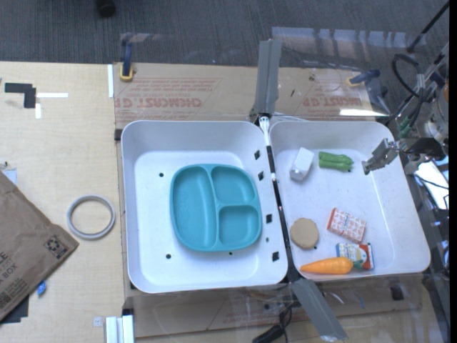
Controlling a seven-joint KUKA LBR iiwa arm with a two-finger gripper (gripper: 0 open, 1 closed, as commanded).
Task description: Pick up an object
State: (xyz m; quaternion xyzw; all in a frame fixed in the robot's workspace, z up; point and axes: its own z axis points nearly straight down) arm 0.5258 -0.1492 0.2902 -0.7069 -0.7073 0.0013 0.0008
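Camera view: it looks down at a slant on a tabletop (57, 127) that carries two shallow white bins side by side.
Left bin (143, 263): it holds a teal plate (214, 207) with three compartments; the plate lies flat near the middle of the bin.
Right bin (400, 220): it holds six small things, all apart from the gripper.
White block (302, 164): it lies in the far left part of the right bin, a little tilted.
Green vegetable (335, 161): it lies just right of the white block, near the far wall.
Round cookie (305, 232): it lies near the left wall of the right bin, in the near half.
Red and white packet (347, 224): it lies right of the cookie, well apart from it.
Carrot (328, 266): it lies along the near wall, below the cookie.
Small carton (355, 254): it lies just beside the thick end of the carrot; whether they touch is not clear.
Gripper (373, 163): it is over the far right part of the right bin, right of the green vegetable and apart from it.
Jaws: too small and blurred, so one cannot tell if they are apart or together; nothing is seen between them.
Tape ring (91, 216): it lies on the tabletop, left of the left bin.
Cardboard box (25, 245): it lies at the left edge of the tabletop, near the ring.
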